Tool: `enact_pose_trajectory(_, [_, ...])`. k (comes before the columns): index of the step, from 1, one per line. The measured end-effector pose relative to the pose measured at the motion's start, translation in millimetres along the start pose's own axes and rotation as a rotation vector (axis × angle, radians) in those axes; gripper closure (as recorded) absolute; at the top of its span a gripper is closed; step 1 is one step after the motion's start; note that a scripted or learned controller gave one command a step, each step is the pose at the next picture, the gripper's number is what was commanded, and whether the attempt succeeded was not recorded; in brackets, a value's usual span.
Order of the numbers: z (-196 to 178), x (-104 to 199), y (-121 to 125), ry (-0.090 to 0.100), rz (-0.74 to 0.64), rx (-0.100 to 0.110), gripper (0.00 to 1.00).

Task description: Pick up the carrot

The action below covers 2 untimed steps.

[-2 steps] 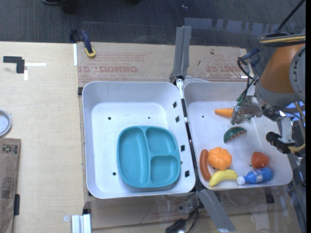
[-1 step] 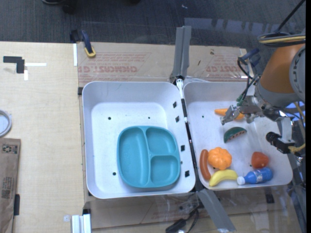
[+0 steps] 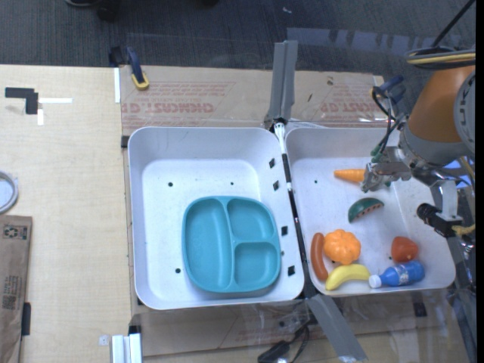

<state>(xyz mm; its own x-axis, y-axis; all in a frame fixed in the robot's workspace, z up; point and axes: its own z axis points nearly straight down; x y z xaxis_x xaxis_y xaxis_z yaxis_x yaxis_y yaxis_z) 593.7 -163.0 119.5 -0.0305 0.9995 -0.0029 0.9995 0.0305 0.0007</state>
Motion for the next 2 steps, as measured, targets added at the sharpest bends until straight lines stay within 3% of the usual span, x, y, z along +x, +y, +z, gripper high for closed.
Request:
enact_pose_trajectory(1, [0, 0, 0, 0.000, 0.000, 0.000, 0.00])
enact_pose_trajectory(2, [28, 37, 38, 0.002, -0.023, 0.001, 0.00])
